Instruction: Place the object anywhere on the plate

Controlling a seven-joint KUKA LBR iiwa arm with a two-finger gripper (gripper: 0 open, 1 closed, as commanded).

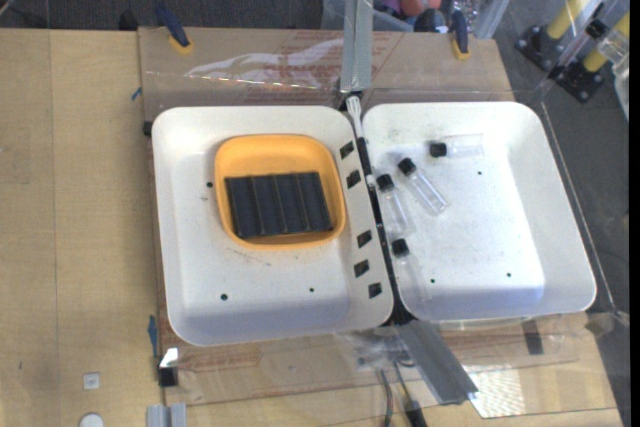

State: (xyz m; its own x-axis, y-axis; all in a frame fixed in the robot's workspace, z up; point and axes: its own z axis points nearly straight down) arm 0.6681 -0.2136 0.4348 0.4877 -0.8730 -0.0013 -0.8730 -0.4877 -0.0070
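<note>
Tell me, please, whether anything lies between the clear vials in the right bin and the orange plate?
Only the raised rims where the two bins meet separate the vials from the plate. A dark ridged block covers much of the plate's middle.

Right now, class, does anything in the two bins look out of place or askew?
Nothing looks spilled or broken. The yellow plate sits in the left bin with a dark ridged block already lying on it. In the right bin, several clear vials with black caps lie tipped over and scattered near its left edge, none upright.

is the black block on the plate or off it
On it: the black block lies flat inside the orange plate, in the left bin.
</note>
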